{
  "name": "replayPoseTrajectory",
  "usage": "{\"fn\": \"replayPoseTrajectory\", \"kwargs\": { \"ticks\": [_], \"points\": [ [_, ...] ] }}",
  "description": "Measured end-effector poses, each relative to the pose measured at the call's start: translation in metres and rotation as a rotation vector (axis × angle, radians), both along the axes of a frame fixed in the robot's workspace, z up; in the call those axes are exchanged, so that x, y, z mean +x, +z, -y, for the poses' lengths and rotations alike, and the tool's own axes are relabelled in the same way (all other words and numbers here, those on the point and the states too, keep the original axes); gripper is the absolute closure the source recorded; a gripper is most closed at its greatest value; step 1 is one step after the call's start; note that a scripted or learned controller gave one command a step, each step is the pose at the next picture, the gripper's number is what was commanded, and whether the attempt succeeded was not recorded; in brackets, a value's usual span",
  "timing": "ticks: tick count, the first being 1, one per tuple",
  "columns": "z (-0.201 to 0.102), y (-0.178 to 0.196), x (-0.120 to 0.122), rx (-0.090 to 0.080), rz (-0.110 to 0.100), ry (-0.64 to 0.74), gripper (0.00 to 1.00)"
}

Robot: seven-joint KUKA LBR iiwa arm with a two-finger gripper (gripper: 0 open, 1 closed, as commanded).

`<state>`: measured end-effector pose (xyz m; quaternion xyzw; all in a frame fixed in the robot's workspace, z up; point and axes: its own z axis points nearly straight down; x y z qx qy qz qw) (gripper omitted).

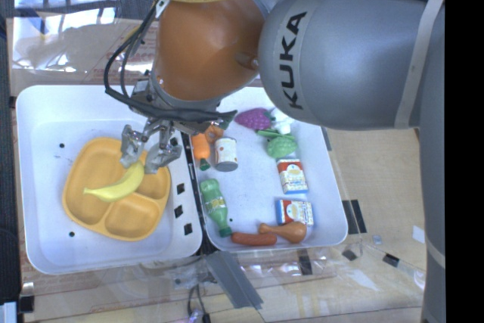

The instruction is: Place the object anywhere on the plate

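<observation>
"KUKA" can be read in black letters on the grey arm (340, 49), that's the only clear writing. The gripper (150, 150) is seen over the far edge of the yellow plate (98, 215) in the left bin (38, 163), fingers spread apart, with the banana's (117, 185) tip right at them. The banana is lying on the plate. Two small red-labelled boxes (292, 176) are sat in the right bin (325, 185), print too small to be made out

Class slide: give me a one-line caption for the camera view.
The claw hovers above a banana lying on the yellow plate.
</observation>
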<state>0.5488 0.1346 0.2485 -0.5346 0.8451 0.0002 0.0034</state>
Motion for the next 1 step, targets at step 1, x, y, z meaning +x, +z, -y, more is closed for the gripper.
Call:
{"fn": "replayPoseTrajectory", "kwargs": {
  "ticks": [1],
  "points": [
    [0.0030,-0.0016,0.0001,-0.002,-0.003,-0.005,0.00]
  ]
}}
